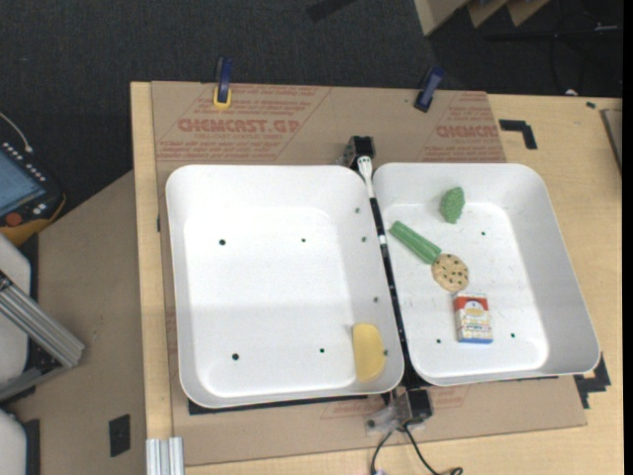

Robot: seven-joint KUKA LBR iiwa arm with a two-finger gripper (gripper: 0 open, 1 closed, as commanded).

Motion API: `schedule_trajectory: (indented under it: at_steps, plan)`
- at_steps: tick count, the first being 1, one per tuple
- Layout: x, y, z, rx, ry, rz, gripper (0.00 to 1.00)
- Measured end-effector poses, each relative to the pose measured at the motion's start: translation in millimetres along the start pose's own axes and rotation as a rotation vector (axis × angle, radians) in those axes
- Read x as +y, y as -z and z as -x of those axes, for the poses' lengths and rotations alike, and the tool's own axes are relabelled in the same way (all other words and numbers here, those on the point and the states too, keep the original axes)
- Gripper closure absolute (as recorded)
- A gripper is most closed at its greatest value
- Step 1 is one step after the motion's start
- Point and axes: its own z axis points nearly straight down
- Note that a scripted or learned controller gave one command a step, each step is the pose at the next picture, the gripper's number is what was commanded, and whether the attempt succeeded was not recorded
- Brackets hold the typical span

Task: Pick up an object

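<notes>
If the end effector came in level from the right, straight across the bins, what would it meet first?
Probably the right bin at its outer rim. Past that, likely the small carton, though its height and exact line are unclear.

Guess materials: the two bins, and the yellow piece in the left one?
Bins: likely thin moulded plastic, smooth white with a slight sheen; rounded corners and raised rims suggest it. Yellow piece: matte, soft-edged, pale yellow, possibly foam or rubbery plastic; too small to tell for sure.

Arm's look — colours, cables (markings too) — cannot be told.
</notes>
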Motion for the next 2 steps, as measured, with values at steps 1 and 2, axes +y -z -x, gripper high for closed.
schedule_trajectory:
  at_steps: [1,2]
  plan:
    - [-6,-165,-4,0.015,-0.003,-0.035,1.0]
    - [0,21,0,0.0,0.0,0.0,1.0]
